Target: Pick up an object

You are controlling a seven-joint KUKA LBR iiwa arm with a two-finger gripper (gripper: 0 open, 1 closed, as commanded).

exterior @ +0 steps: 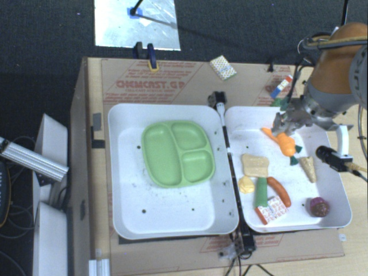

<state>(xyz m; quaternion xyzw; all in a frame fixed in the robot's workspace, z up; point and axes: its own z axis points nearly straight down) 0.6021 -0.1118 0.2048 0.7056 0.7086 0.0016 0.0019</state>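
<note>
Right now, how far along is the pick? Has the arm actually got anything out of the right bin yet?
Done: the gripper has reached the right bin and sits low over the orange carrot. In hand: nothing that I can confirm; the carrot looks to lie on the bin floor, and the grip itself is hidden. Left: grasp and lift. The green divided plate in the left bin holds nothing.

tray [177, 154] in left bin [123, 154], food [270, 194] in right bin [333, 197]
</note>
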